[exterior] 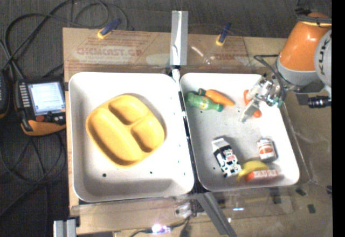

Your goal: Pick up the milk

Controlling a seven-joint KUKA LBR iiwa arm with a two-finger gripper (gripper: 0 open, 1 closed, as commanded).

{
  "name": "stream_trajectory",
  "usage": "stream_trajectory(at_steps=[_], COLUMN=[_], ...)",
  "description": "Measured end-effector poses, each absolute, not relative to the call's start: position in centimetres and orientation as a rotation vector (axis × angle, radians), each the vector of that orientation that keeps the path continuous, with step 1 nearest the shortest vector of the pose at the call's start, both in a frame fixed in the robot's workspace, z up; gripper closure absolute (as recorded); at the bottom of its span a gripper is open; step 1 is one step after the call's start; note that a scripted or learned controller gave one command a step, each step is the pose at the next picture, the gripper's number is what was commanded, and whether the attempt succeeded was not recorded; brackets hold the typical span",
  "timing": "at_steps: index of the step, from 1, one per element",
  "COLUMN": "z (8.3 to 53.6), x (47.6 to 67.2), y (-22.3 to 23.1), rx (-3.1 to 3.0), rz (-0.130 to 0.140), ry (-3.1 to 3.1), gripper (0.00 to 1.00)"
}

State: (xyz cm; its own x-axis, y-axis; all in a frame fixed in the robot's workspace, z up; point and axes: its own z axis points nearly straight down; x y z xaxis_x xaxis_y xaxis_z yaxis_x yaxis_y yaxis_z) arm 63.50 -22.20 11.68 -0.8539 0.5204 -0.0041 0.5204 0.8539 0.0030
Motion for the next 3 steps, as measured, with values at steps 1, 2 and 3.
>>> stream_trajectory(at_steps=[1, 2, 3], z=[19.0, 20.0, 10.2], x=[60.7, 51.1, 48.4], y=[-15.9, -14.2, -10.7], rx=[1.136, 1.203, 1.286], rz=[0.002, -0.002, -0.001], ry=[2.927, 2.903, 2.866], gripper=[0.0, 0.0, 0.0])
